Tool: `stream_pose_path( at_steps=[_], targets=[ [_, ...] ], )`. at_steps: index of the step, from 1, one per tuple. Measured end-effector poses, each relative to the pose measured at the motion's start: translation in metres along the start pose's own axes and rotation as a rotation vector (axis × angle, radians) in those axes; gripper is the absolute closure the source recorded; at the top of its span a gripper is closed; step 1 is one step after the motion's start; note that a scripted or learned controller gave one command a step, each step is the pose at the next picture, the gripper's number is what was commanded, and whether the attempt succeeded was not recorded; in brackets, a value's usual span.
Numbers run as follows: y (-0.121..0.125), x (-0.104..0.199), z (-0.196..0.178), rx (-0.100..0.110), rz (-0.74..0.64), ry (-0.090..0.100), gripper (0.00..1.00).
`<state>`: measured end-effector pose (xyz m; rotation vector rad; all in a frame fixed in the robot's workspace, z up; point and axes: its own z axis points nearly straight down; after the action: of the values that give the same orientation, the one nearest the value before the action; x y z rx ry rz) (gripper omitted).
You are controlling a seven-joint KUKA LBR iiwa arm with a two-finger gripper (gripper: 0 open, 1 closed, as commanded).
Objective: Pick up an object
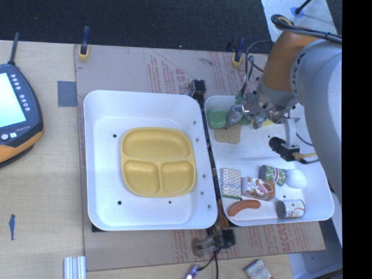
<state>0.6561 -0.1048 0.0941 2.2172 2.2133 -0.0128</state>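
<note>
Camera view: the claw point(244, 114) hangs low over the right bin's point(314, 211) far left corner, beside a green disc point(217, 118) and a tan slice point(229, 135); whether it grips anything, I cannot tell. Cartons point(231, 182), cans point(290, 208), a sausage point(243, 207) and a white egg point(296, 179) lie nearer. The left bin point(99, 156) holds a yellow tray point(157, 161).

I see my end effector point(244, 114) low over the far corner of the right bin point(317, 214), with the green round piece point(217, 118) and tan slab point(228, 136) just beside it toward the bin divider. Nearer me from it, open white floor gives passage before the cluster: patterned box point(231, 182), sausage point(243, 207), cans point(289, 208), white egg point(296, 178). The left bin point(99, 156) has free margins around the yellow tray point(157, 160).
</note>
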Motion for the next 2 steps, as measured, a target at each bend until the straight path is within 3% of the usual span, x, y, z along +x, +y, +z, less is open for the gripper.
stream_pose_path(
  at_steps=[1,2],
  targets=[
    [-0.097,-0.019,0.001,0.001,-0.006,0.011,0.00],
    [-0.180,-0.078,-0.042,0.003,-0.003,0.012,0.00]
  ],
)
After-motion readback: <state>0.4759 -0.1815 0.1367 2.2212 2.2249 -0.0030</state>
